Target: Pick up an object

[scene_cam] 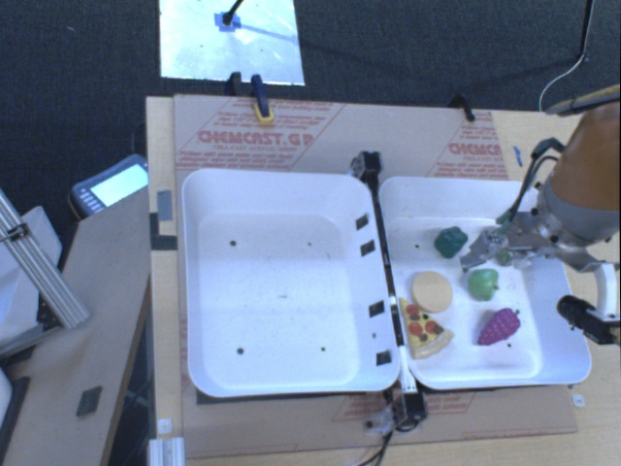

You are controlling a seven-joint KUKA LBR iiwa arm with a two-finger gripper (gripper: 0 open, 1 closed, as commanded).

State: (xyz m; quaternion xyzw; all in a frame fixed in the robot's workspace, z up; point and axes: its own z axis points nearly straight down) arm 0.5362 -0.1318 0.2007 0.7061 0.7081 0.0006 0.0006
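1. Gripper [490, 251] low in right bin [553, 362], arm entering from the right; cannot tell its state at this angle
2. Green round object [483, 282] in that bin, just below the gripper tip, toward the near rim
3. Likely target; compact, no clear long axis
4. Dark green piece [450, 242] sits just left

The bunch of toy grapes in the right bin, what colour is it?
Purple, seen best in the overhead camera view.
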